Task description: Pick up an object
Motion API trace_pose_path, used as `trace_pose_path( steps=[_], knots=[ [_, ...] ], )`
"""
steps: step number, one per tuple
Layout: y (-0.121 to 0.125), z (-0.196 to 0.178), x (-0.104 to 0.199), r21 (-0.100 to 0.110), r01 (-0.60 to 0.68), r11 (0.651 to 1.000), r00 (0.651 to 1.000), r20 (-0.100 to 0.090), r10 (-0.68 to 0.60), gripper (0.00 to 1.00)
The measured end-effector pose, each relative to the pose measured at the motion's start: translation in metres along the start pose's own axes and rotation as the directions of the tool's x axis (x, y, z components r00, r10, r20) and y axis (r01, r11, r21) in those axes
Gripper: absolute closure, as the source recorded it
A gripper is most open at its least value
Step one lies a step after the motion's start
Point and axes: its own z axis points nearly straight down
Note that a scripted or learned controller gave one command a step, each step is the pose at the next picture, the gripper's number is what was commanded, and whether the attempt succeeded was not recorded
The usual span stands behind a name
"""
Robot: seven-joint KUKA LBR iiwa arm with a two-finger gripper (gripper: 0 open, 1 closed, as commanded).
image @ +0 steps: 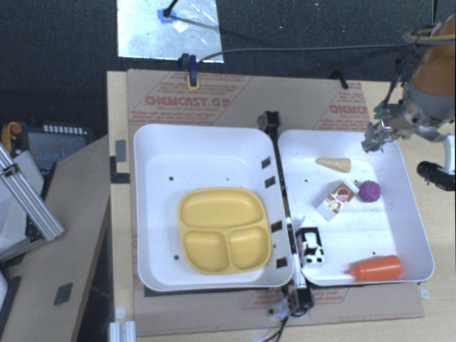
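The right bin holds a tan cone, a small white and orange carton, a purple ball, a black and white toy and an orange bottle-shaped object. My gripper hangs over the bin's far right corner, above and to the right of the cone. Nothing shows between its fingers.
The left bin holds a yellow divided plate. A black clamp strip runs between the bins. Both bins rest on a cardboard sheet. A cable crosses behind the bench.
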Motion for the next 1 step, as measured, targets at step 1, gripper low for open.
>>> trace_pose_path(
  steps=[1],
  knots=[
    [-0.0023,-0.0455,-0.002,0.002,0.0,1.0,1.0,0.0,0.0,1.0]
  ],
)
